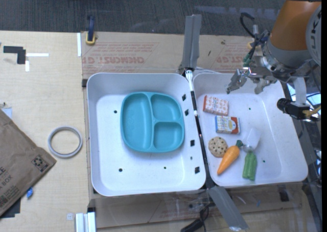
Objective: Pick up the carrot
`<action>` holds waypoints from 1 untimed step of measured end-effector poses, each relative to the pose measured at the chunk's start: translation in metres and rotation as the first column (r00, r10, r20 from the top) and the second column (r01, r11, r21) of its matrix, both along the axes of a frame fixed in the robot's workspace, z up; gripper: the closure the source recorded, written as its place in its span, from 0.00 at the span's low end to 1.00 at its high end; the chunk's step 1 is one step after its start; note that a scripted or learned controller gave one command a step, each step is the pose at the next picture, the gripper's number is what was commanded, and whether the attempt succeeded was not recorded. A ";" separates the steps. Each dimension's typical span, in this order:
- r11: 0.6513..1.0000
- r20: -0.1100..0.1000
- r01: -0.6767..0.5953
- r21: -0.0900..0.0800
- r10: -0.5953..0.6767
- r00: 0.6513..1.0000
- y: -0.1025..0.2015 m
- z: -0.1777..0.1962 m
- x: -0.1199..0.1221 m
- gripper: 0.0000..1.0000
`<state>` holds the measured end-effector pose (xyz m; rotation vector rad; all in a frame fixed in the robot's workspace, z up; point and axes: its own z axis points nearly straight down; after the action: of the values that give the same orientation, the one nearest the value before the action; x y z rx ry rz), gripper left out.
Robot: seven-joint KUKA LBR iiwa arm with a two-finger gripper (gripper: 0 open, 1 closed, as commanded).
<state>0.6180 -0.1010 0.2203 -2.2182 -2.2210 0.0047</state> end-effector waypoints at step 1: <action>0.998 0.000 -0.064 0.000 0.064 0.998 0.032 -0.030 -0.069 0.00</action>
<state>0.5490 -0.0686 0.1903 -2.1459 -2.2912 0.0044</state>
